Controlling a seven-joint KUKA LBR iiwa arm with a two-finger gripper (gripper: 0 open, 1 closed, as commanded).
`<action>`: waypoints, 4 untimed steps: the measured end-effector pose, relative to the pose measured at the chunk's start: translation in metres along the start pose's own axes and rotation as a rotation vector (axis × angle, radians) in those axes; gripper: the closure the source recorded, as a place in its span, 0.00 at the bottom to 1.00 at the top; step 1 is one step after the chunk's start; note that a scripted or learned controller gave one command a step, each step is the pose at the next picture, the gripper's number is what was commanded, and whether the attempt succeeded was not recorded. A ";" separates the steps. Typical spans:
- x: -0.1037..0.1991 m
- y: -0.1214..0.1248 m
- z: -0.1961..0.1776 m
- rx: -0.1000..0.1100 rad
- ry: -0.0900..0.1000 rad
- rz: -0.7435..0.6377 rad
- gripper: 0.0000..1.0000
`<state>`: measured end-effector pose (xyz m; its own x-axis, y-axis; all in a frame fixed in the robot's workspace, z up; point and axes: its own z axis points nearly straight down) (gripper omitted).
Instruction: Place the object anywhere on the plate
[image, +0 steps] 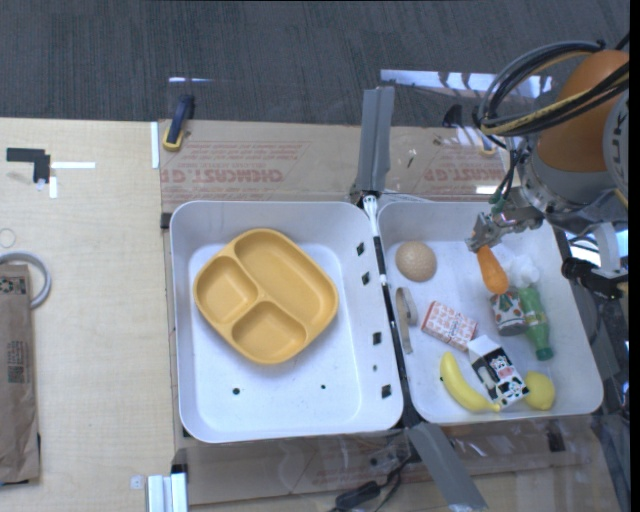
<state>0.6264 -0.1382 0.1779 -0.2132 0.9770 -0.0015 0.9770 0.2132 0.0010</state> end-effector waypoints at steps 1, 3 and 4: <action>0.052 0.002 -0.015 -0.001 -0.001 -0.100 1.00; 0.148 0.046 -0.028 0.003 0.000 -0.124 1.00; 0.274 0.005 -0.115 0.003 0.000 -0.042 1.00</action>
<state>0.5725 0.1306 0.2923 -0.2542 0.9672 -0.0016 0.9672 0.2542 -0.0016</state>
